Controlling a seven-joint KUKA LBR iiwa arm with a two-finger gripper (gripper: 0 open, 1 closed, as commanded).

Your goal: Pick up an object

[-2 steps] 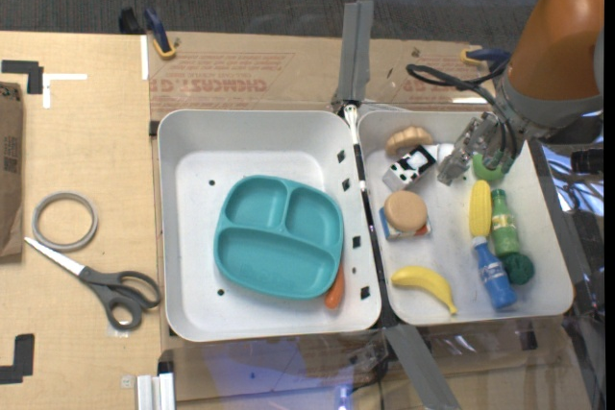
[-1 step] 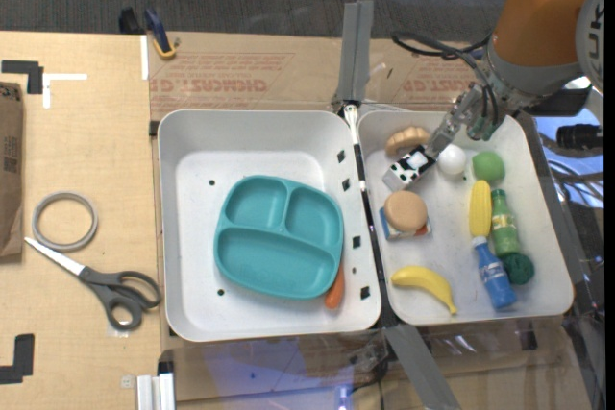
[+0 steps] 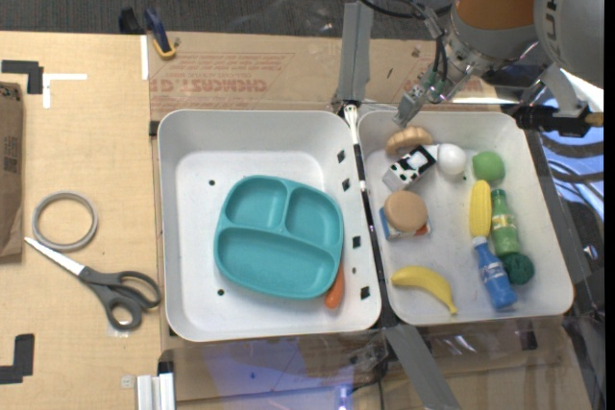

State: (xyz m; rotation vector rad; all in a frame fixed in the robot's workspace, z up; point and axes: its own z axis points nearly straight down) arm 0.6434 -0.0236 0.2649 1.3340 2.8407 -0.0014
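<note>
My gripper point(image 3: 411, 108) hangs over the far left corner of the right bin point(image 3: 548, 206), reaching in from the upper right. Just below it lies a tan bread roll point(image 3: 407, 139), apart from the gripper, and I see nothing held. Beside the roll are a black-and-white cube point(image 3: 411, 167) and a white ball point(image 3: 451, 158). A small burger point(image 3: 406, 213) and a banana point(image 3: 426, 283) lie nearer the front. Along the right side are a green ball point(image 3: 488, 166), a yellow corn cob point(image 3: 479, 208), a green bottle point(image 3: 502, 221) and a blue bottle point(image 3: 493, 276).
The left bin point(image 3: 183, 206) holds a teal divided plate point(image 3: 281, 237) with an orange carrot point(image 3: 334, 288) at its front right edge. On the bench to the left lie scissors point(image 3: 101, 283) and a tape ring point(image 3: 64, 219). A grey post point(image 3: 354, 53) stands behind the bins.
</note>
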